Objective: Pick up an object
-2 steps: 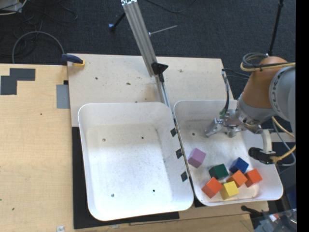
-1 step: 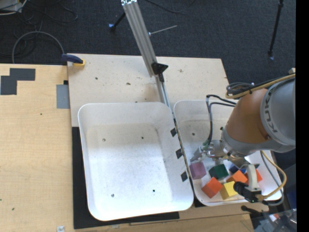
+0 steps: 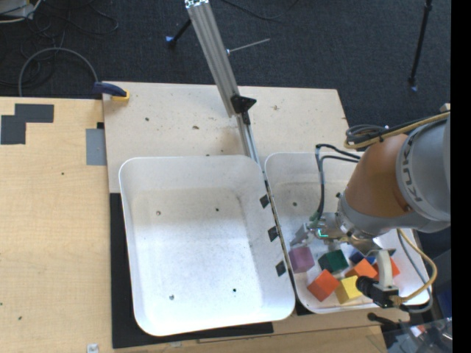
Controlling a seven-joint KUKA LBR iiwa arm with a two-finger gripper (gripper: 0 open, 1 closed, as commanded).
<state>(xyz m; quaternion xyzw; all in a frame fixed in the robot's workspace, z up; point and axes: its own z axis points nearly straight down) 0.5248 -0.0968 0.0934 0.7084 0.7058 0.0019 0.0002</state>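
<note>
Where the grey arm with its orange band (image 3: pixel 379 179) reaches in from the right, its wrist hangs over the right shallow white plastic bin (image 3: pixel 291 175). The claw (image 3: pixel 310 234) shows as metallic parts with a small green light at the wrist's lower left, low over the bin floor. Whether it is spread or pressed together cannot be told; the wrist hides most of it. Nothing is seen between its tips.

Just below the claw lies a pale purple cube (image 3: pixel 301 258), near the bin's left wall. Right of it sits a dark green block (image 3: pixel 334 261), and below that a red-orange block (image 3: pixel 321 285) touching a yellow block (image 3: pixel 347 289). Further right, an orange block (image 3: pixel 366 269) and a small blue piece (image 3: pixel 358 257) lie partly under the arm's black cable and fittings. All these objects are bunched in the near half of the right bin; its far half is bare white floor.

The left shallow white plastic bin (image 3: pixel 132 197) stands beside it, the two touching along a shared edge with three black clips (image 3: pixel 273 233). Its floor carries only dark specks.

Both bins rest on the pale wooden counter (image 3: pixel 169 120). A slanted aluminium rail (image 3: pixel 217 54) rises from the counter's far side, above the bins' junction. A blue-and-yellow clamp (image 3: pixel 112 90) sits at the counter's far left corner. Beyond is dark carpet with cables.
</note>
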